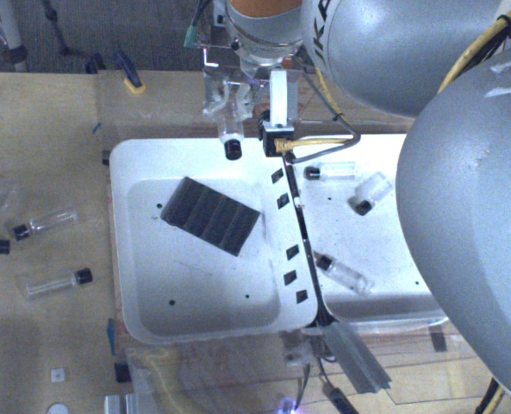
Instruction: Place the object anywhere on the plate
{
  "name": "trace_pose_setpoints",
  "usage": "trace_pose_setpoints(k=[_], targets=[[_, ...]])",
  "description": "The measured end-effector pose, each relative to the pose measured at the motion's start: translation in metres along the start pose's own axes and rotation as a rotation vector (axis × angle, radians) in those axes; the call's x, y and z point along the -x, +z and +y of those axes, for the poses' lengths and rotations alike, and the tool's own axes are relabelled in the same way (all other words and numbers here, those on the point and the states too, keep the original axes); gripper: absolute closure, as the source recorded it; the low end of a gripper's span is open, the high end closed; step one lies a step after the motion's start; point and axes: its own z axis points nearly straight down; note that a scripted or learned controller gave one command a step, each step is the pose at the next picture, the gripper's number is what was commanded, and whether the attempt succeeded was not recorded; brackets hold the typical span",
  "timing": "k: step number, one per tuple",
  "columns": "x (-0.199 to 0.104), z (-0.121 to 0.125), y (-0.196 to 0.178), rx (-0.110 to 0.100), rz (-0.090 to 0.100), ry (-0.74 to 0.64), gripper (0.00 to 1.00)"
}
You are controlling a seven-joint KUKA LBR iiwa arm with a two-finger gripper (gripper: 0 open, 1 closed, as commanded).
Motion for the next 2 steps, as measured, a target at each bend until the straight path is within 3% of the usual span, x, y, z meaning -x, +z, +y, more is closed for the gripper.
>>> trace_pose_setpoints(k=[1, 2], targets=[[-0.0185, -0.0001, -0.1032, -0.001, 0.0, 0.577, 1.0], [-0.0188, -0.0046, -0.0933, -0.003, 0.0, 0.942, 1.0]])
